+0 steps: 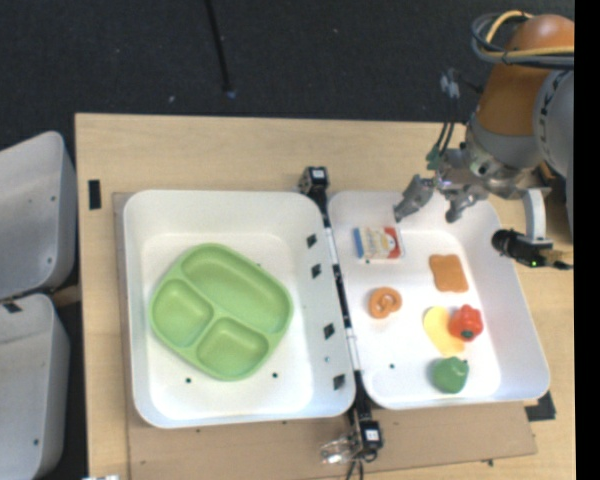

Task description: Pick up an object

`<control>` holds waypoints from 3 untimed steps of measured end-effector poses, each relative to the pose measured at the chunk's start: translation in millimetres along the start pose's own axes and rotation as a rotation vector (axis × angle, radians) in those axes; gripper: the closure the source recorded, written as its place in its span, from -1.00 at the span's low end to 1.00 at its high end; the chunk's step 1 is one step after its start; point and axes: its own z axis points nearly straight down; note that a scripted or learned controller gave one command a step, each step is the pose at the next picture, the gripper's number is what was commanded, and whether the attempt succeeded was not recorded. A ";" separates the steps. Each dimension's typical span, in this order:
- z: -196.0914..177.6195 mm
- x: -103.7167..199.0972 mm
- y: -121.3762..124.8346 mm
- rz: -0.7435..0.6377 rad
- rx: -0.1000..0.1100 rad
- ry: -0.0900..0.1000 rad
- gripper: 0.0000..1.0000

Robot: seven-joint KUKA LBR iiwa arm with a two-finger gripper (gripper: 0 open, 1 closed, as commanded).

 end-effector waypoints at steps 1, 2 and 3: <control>-8.0 0.2 2.7 -0.002 -0.013 -0.001 -1.00; 52.2 6.0 0.0 -0.003 -0.008 -0.003 -1.00; 103.7 4.3 0.7 -0.001 -0.012 -0.004 -1.00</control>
